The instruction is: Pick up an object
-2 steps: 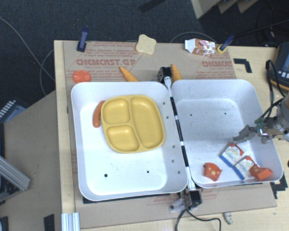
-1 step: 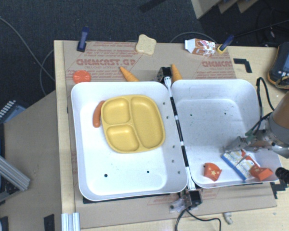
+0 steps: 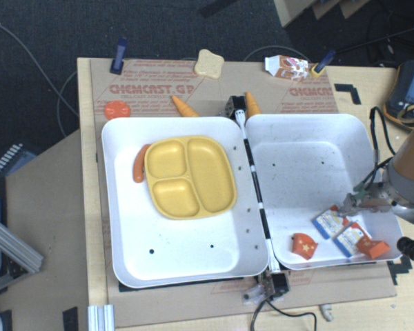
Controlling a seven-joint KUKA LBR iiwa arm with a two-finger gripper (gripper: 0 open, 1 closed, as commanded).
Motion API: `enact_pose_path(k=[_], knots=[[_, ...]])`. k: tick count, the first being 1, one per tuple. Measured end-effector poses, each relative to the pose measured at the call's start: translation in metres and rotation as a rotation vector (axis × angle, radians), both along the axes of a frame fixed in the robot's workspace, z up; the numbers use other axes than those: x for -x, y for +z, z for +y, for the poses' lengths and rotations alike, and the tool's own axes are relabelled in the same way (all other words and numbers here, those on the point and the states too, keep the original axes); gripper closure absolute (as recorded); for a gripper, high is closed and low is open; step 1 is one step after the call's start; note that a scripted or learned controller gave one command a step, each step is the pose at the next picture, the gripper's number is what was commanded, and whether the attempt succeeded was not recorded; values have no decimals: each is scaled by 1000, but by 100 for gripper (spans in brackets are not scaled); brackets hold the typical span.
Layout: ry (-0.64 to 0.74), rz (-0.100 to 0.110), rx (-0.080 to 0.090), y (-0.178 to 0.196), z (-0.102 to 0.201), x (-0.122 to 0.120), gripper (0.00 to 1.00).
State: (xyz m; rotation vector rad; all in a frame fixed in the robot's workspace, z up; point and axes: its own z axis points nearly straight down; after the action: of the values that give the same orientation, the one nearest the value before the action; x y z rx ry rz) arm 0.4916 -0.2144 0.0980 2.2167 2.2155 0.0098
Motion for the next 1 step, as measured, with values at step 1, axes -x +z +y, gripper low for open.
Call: enact_pose_path(k=[1], knots=[[1,7,1,69,-6,-18,100]])
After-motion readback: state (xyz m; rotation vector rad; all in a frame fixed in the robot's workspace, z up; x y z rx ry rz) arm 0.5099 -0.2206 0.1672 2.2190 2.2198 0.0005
